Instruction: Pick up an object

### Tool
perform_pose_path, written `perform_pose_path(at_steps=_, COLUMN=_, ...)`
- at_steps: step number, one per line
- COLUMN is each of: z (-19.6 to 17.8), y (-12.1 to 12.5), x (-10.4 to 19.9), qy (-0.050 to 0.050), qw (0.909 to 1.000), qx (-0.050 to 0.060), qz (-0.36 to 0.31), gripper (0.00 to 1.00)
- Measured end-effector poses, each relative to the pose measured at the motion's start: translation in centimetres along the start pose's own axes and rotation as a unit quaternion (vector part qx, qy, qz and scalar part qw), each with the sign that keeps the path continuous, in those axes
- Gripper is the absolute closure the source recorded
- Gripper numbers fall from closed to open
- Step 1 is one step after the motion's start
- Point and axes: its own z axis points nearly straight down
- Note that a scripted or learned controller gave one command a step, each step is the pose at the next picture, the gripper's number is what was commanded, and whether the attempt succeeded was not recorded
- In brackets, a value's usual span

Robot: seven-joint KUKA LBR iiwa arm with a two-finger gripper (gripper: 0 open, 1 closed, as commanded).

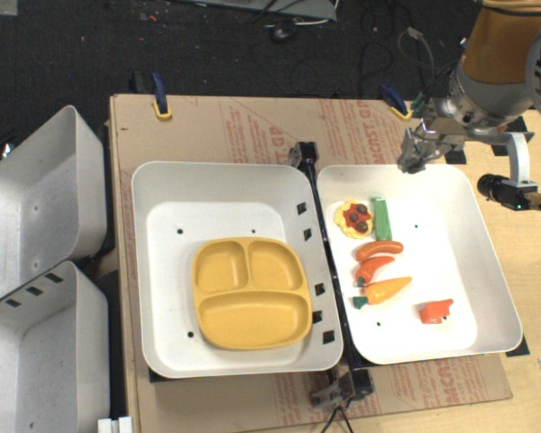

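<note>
Reaching in from the right, the grey arm (509, 52) with its orange band hangs over the far edge of the right bin (460, 242). Its gripper (415, 159) sits above the bin's far rim, toward the left corner, well apart from the things lying below. Whether the fingers are wide or narrow cannot be told at this size; nothing shows between them.

The right bin holds a small cluster of toy food on its left half. Farthest back lies a yellow pizza slice (353, 219) with dark and red toppings, and a green stick (381, 218) lies just to its right, touching or nearly so. Nearer comes a red-orange sausage (378, 251), with a second orange piece (371, 268) close beneath it. Nearer still lies an orange carrot (385, 289) with a green tip pointing left. A small red-orange block (435, 310) lies alone to the right of the carrot, near the bin's near edge.

The left bin (162, 242) holds a yellow tray (251, 292) with three compartments, two small ones at the far side and one long one at the near side. Both bins rest side by side on the brown table (243, 124), joined by a black strip (320, 242) with clips. At the far left stand two more white bins (36, 242), tilted.
</note>
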Motion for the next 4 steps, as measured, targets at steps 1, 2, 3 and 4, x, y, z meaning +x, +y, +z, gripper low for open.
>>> perform_pose_path(at_steps=1, z=1.5, y=-3.2, x=5.3, qy=0.001, qw=1.0000, qx=0.001, qz=-0.001, gripper=1.00)
perform_pose_path(at_steps=2, z=1.4, y=-5.5, x=10.0, qy=0.001, qw=1.0000, qx=0.000, qz=-0.001, gripper=1.00)
perform_pose_path(at_steps=3, z=3.5, y=-8.0, x=15.1, qy=0.000, qw=1.0000, qx=0.001, qz=-0.001, gripper=1.00)
perform_pose_path(at_steps=4, z=3.7, y=-10.9, x=18.5, qy=0.000, qw=1.0000, qx=0.001, qz=0.000, gripper=1.00)
